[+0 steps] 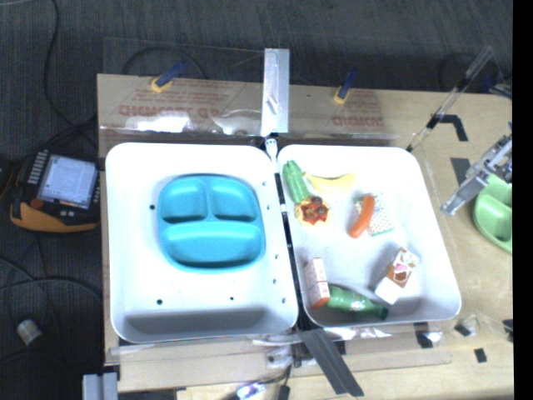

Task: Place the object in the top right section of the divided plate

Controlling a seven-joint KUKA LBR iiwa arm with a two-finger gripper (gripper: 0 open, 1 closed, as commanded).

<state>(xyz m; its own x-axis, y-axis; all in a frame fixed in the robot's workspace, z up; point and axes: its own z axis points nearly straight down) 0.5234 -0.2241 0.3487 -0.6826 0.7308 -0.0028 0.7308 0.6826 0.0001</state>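
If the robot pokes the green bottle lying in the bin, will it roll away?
Probably a little. The green bottle lies on its side and looks round, so a sideways push would likely roll it. It rests against the small red box near the bin's front wall, which may stop it soon. It looks like light plastic, likely smooth.

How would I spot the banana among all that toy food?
Look at the right bin, the one full of small items. Along its far wall, beside the green cucumber near the divider, lies the banana. It is the one yellow, curved piece there; the carrot just below it is orange and straight.
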